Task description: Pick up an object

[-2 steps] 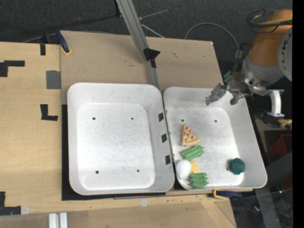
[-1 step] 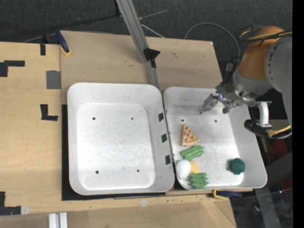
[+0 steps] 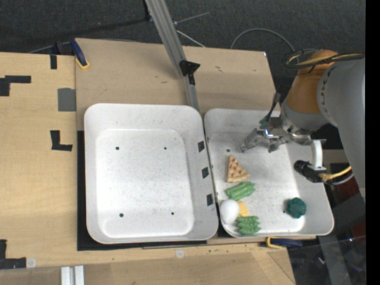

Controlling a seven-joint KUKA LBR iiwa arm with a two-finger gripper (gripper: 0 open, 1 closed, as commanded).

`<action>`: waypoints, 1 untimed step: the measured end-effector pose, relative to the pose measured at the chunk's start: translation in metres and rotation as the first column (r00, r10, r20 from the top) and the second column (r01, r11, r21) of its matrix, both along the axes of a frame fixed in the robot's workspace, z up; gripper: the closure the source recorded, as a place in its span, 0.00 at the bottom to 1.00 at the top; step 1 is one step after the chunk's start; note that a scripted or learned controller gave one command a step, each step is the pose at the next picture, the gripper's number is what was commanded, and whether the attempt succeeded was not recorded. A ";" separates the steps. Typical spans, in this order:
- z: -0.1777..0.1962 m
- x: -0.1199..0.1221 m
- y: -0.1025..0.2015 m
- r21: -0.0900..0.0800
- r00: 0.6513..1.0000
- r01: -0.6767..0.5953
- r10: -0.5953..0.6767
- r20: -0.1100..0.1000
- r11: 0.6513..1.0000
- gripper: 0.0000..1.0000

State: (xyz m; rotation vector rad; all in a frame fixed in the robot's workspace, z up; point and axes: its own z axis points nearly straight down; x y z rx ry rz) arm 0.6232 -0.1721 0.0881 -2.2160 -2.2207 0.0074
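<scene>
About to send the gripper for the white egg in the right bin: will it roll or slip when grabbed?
The egg looks smooth and rounded, so it may slip from the fingers and roll if nudged. It sits against the bin wall beside green pieces, which probably limit rolling but crowd a grasp.

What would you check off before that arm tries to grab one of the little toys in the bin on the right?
1. Toys within the right bin: ok. A pizza slice, a green pod, a white egg, a second green piece and a dark green lump lie in it.
2. Gripper above that bin: ok, near its upper part.
3. Gripper lined up over a toy: not ok; it is up and to the right of the pizza slice.
4. Nothing held yet: ok.
5. An isolated target: ok for the dark green lump; the egg and the green pieces crowd together.
</scene>
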 end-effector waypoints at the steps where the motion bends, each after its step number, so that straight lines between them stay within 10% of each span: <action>1: 0.014 0.001 0.000 0.000 1.000 -0.001 0.001 0.004 1.000 1.00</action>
